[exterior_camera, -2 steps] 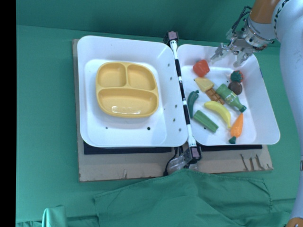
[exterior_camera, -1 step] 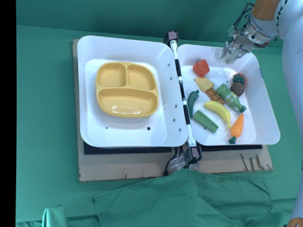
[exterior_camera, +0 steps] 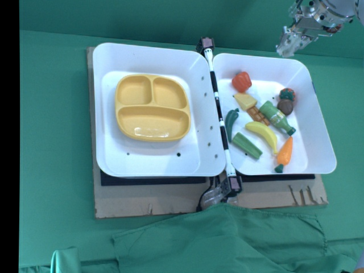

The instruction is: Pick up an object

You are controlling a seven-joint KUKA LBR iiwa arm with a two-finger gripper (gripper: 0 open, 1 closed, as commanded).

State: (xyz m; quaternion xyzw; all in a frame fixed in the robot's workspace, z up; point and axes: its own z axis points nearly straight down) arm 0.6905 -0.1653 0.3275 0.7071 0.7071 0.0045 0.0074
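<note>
Toy food is the likely quarry here, all of it lying in the right bin (exterior_camera: 322, 147). Taking that bin as the landmark: to its left sits the other bin (exterior_camera: 108, 152) holding a yellow divided plate (exterior_camera: 152, 107). Inside the right bin, from its left side across, lie a dark green pepper (exterior_camera: 231, 120), a red tomato (exterior_camera: 242, 81), a banana (exterior_camera: 263, 135), a green bottle (exterior_camera: 276, 117) and a carrot (exterior_camera: 284, 153). Above its far right corner hangs the gripper (exterior_camera: 288, 46), carrying nothing; whether it is apart or together I cannot tell. The step looks like the approach; next it must travel over the bin and descend onto one item.
</note>
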